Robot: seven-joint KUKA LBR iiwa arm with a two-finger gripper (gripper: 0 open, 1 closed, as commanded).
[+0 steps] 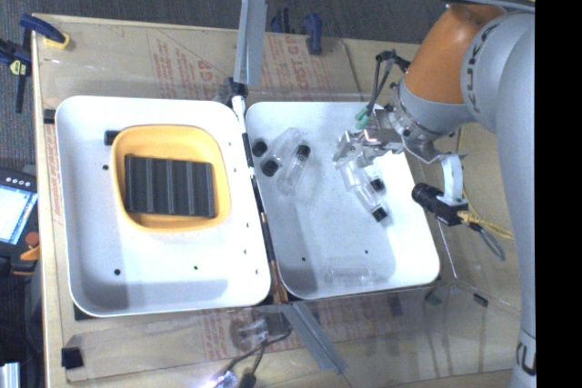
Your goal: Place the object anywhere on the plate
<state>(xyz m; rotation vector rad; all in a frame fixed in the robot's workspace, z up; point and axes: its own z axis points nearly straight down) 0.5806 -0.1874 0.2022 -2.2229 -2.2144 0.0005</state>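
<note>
- Left bin (91, 268): shallow, white, with rounded corners and a smooth matte floor dotted with a few small dark holes.
- Plate (169, 179): a yellow-orange, rounded-rectangle dish lying in the left bin, its glossy rim raised around a dark, ribbed centre of parallel vertical slats.
- Right bin (409, 259): the same white moulded shape, set just beside the left bin along a shared edge.
- Clear bottle (289, 158): a transparent plastic object with dark caps or ends, lying on its side in the upper-left part of the right bin, well apart from the plate.
- Second clear object (368, 192): transparent, with small black ends, lying tilted near the middle of the right bin, just below the gripper.
- Gripper (356, 146): pale metallic, at the end of the grey arm (500, 104) with its smooth orange band; it hangs over the right bin, and whether its fingers are spread or closed cannot be told.
- Bench (136, 45): a flat brown board printed with red lettering.
</note>
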